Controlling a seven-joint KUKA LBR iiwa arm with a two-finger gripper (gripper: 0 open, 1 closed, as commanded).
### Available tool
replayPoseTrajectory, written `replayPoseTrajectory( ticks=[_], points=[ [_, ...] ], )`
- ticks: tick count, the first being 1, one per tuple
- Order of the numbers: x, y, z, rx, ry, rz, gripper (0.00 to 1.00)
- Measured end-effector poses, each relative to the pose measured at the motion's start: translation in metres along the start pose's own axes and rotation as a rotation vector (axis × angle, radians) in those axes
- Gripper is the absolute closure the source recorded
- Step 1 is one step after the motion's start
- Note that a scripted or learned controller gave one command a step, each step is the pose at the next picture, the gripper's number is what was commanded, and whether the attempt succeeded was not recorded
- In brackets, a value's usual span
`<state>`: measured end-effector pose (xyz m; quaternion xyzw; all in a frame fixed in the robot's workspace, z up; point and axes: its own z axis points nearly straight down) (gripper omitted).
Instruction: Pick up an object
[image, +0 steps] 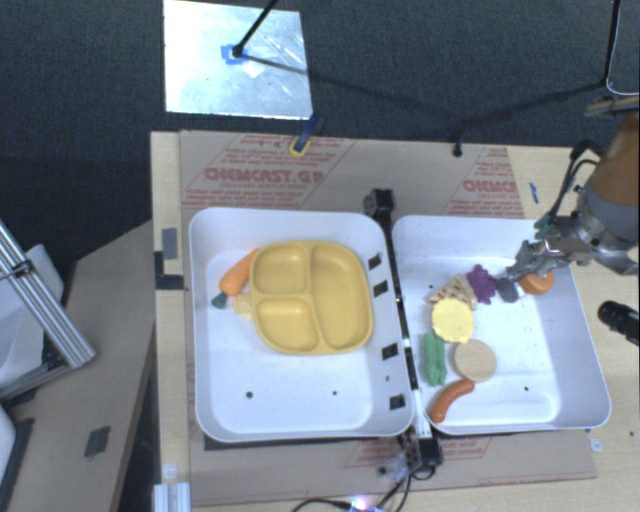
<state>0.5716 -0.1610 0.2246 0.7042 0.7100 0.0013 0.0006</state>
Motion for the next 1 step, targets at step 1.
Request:
replayPoseTrajectory(
  ticks=[1],
  points=[
    [0.055, 0.0214, -0.0095, -0.001, 0.0, -0.002, 1.0]
  ],
)
